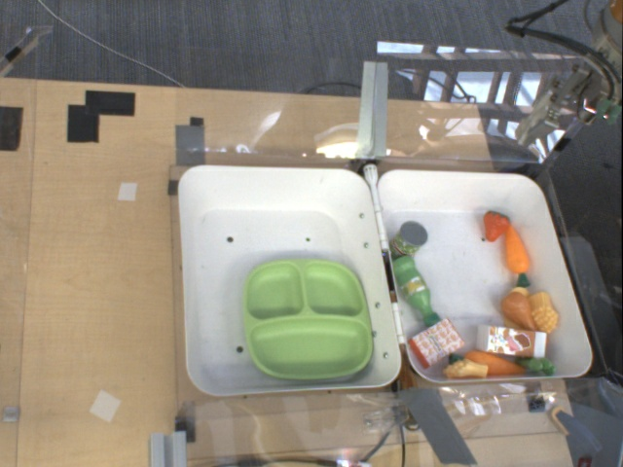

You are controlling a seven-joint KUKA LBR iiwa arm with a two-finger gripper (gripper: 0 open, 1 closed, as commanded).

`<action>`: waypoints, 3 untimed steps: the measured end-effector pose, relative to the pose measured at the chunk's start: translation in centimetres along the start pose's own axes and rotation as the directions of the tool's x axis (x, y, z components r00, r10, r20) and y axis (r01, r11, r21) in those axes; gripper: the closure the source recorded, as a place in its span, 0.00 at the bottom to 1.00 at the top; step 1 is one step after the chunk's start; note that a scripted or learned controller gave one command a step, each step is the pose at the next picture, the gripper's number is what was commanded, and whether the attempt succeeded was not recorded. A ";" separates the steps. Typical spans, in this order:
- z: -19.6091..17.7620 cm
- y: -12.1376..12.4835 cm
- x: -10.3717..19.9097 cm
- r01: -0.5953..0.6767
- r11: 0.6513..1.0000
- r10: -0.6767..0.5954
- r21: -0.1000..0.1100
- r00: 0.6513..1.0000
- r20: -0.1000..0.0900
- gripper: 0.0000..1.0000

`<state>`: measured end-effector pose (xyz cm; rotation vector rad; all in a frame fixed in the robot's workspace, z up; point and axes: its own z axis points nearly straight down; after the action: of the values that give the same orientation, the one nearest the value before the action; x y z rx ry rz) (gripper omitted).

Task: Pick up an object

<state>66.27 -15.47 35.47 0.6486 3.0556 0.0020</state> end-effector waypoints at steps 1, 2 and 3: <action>-10.5 -0.7 -0.1 0.000 1.000 0.000 0.000 1.000 0.004 1.00; 5.7 -5.5 -0.3 0.094 0.996 -0.094 0.003 0.995 -0.019 1.00; -6.7 -3.9 -0.9 0.007 1.000 -0.007 0.000 1.000 0.008 1.00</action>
<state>65.43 -19.38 42.16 0.6369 3.0500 -0.0012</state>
